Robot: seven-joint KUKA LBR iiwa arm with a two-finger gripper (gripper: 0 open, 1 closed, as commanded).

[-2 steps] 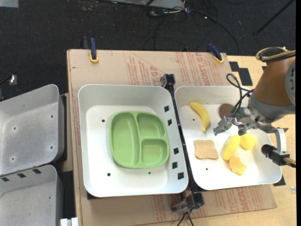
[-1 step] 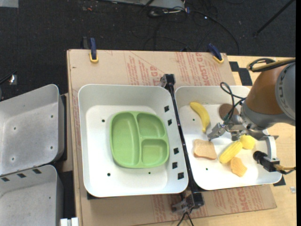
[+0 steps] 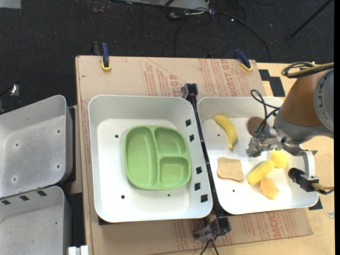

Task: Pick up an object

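Green divided plate (image 3: 158, 156) sits mid-floor in my left bin (image 3: 101, 116). In the right bin (image 3: 234, 206) the banana (image 3: 228, 130) lies near the divider toward the far edge, the toast (image 3: 230, 169) by the divider toward the near edge, the corn (image 3: 261, 171) beside it, an orange wedge (image 3: 269, 188) near the front right corner. My gripper (image 3: 259, 145) hangs low by the right wall, next to a yellow piece (image 3: 279, 159); whether its fingers are spread I cannot tell.
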